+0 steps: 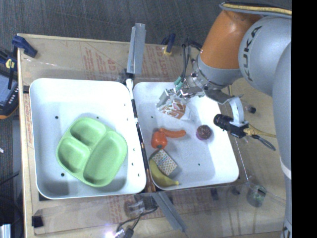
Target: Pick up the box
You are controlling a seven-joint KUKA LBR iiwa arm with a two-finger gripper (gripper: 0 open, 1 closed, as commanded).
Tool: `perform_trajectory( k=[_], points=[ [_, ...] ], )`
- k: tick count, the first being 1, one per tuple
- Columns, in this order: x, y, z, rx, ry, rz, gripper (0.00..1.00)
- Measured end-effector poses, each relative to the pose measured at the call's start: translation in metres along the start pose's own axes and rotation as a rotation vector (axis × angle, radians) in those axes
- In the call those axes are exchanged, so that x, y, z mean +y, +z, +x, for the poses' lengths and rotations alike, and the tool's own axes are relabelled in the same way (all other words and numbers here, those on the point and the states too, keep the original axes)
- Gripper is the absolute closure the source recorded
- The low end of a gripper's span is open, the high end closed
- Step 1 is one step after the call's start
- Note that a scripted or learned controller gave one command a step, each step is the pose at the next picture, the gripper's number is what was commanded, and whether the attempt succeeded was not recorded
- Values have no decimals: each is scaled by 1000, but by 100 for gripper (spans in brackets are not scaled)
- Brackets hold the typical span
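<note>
Camera view: the pincer (174, 89) hangs over the far end of the right bin (224, 168); whether it is wide or narrow cannot be told; the box (174, 107), a small printed carton, lies tilted just beneath and toward the viewer; probably light, thin-walled and crushable, it is best gripped gently across its narrow faces; a carrot (168, 133) lies nearer still.

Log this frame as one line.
arm: over right bin far end | gripper: above box | grasp: unconfirmed | left bin: green tray
</note>
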State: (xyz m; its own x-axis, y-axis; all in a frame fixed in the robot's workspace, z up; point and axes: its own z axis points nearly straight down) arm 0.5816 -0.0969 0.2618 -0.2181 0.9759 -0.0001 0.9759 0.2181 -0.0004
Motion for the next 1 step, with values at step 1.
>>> perform_trajectory(
  k=[1],
  points=[
    [-42, 50, 22, 1, -132, 2, 0]
  ],
)
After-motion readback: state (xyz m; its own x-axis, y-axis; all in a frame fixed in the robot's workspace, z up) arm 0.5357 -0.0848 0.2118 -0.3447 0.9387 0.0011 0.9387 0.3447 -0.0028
